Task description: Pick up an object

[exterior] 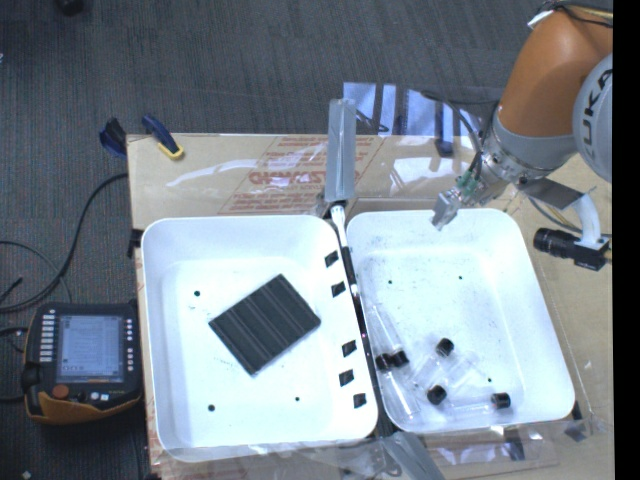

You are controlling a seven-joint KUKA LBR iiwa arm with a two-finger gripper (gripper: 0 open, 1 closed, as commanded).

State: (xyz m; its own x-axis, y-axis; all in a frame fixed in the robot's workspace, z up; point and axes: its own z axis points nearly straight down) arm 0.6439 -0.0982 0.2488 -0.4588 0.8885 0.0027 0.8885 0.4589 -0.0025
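A dark ribbed rectangular block (265,322) lies tilted on the floor of the left bin (170,248). In the right bin (520,268), several small clear pieces with black caps (440,368) lie together near the front. My gripper (447,207) hangs over the back rim of the right bin, well above and behind those pieces. Nothing shows between its tips.
A grey upright bar (341,158) stands behind the divider between the bins. Black clips (345,318) line that divider. A teach pendant (85,353) lies left of the bench. A blue and yellow clamp (160,136) grips the back left corner.
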